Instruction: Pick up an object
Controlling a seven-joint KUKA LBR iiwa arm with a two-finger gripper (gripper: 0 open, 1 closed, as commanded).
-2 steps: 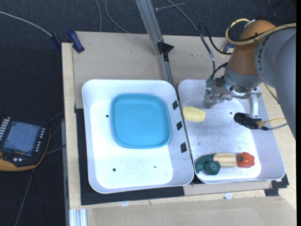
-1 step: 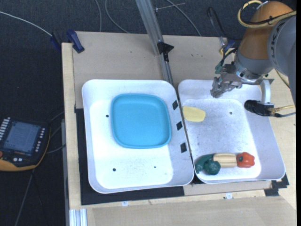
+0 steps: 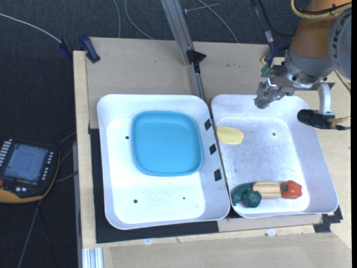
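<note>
The jaws (image 3: 266,99) hang over the far rim of the right bin (image 3: 312,149), close to its back edge, at the end of the grey arm (image 3: 321,32) that comes in from the right. They are small and dark from this height, and I cannot tell how far apart they stand; nothing shows between them.

The nearest thing to pick is the yellow piece (image 3: 230,135), which lies on the bin floor to the left of the jaws and nearer the camera, close against the wall shared with the left bin (image 3: 111,205). It is a flattish oval whose long axis runs roughly left to right, so a grip across its short side looks the likelier one.

Well apart from the jaws, along the near wall of the same bin, three things lie in a row and touch: a green lump (image 3: 246,196), a tan roll (image 3: 268,190) and a red piece (image 3: 290,189).

A blue plate (image 3: 167,143) sits in the left bin, farther off on the desk (image 3: 139,66).
</note>
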